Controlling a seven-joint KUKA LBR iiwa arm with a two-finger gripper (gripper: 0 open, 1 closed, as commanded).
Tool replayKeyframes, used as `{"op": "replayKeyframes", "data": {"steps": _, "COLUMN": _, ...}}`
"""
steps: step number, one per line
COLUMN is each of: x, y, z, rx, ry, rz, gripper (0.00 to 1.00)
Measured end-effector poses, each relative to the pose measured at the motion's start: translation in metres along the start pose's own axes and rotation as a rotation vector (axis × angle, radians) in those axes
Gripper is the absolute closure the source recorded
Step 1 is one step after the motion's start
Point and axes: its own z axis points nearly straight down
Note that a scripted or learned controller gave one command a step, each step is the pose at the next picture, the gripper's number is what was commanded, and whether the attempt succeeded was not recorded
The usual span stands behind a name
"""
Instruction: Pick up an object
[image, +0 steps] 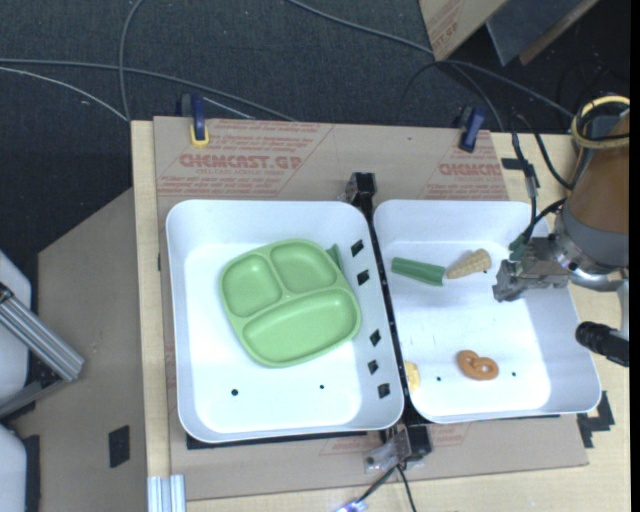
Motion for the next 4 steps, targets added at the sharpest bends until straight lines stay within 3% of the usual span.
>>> {"op": "replayKeyframes", "data": {"steps": 1, "x": 0.002, "y": -0.001, "z": -0.064, "rx": -0.002, "ry": 0.000, "rz": -0.001, "gripper": 1.00}}
{"op": "replayKeyframes", "data": {"steps": 2, "x": 0.002, "y": 0.000, "z": -0.090, "rx": 0.002, "ry": 0.001, "rz": -0.001, "gripper": 1.00}}
{"op": "replayKeyframes", "data": {"steps": 4, "x": 0.103, "y": 0.038, "z": -0.063, "rx": 0.005, "ry": 0.003, "rz": -0.004, "gripper": 1.00}}
